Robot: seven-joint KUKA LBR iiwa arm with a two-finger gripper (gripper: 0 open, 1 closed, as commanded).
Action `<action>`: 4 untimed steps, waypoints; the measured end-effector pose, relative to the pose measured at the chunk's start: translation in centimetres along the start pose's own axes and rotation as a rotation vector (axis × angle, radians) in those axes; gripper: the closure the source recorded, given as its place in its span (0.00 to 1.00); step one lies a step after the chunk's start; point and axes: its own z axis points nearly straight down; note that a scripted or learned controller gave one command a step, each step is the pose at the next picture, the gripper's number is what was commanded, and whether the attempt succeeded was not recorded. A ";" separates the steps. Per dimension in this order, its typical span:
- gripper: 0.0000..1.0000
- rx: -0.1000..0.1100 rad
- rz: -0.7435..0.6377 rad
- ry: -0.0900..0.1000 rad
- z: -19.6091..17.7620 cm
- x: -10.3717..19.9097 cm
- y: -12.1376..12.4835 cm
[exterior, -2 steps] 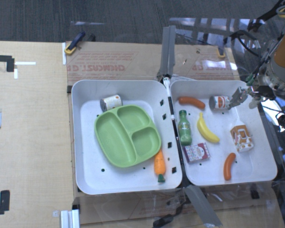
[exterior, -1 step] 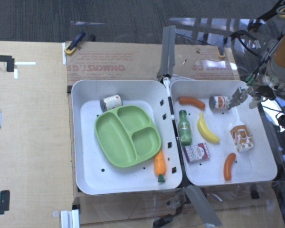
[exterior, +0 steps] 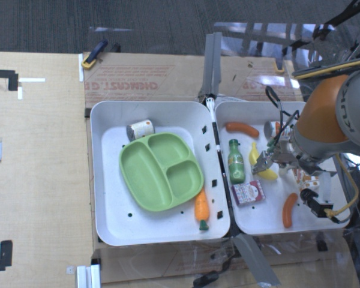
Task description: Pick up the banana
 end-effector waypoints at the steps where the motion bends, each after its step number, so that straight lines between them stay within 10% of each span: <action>1: 1.00 0.002 0.004 -0.001 -0.8 -0.1 0.0; 2: 1.00 0.001 -0.041 0.000 0.0 -0.6 -1.5; 4: 1.00 0.002 0.089 -0.002 -16.3 5.2 2.8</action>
